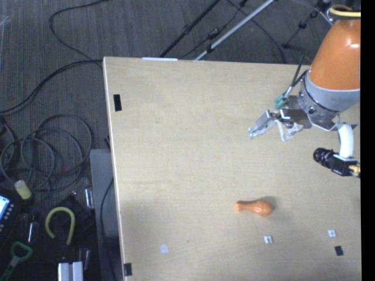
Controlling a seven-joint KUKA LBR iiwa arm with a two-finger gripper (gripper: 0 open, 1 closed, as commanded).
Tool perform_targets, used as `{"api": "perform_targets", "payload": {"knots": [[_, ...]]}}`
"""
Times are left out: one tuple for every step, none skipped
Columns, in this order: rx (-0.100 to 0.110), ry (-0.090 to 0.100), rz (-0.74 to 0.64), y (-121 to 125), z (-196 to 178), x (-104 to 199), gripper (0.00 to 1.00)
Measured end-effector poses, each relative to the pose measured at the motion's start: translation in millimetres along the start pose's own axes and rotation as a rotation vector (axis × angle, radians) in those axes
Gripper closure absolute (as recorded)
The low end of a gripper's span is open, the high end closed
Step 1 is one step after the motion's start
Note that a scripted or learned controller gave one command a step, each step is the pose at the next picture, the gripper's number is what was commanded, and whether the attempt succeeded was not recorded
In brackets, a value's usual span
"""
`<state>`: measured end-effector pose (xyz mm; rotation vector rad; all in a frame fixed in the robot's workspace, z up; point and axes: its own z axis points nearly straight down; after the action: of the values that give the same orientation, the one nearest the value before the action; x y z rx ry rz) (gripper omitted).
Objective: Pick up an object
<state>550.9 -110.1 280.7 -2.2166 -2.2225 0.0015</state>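
Observation:
A small orange, pear-shaped object lies on its side on the light wooden bench top, toward the front right. My gripper hangs above the bench at the right, below the arm's orange band, well behind the object and apart from it. Its two fingers point left and are spread open, with nothing between them.
A black tape mark sits near the bench's left edge, and small white markers lie near the front. A black fitting hangs by the arm at the right. Cables and tools lie on the floor to the left.

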Motion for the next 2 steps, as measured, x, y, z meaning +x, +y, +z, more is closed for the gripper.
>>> {"api": "perform_targets", "payload": {"knots": [[0.000,-0.001,-0.123,43,51,-55,0.00],[-0.002,0.001,-0.132,86,64,-67,0.00]]}}
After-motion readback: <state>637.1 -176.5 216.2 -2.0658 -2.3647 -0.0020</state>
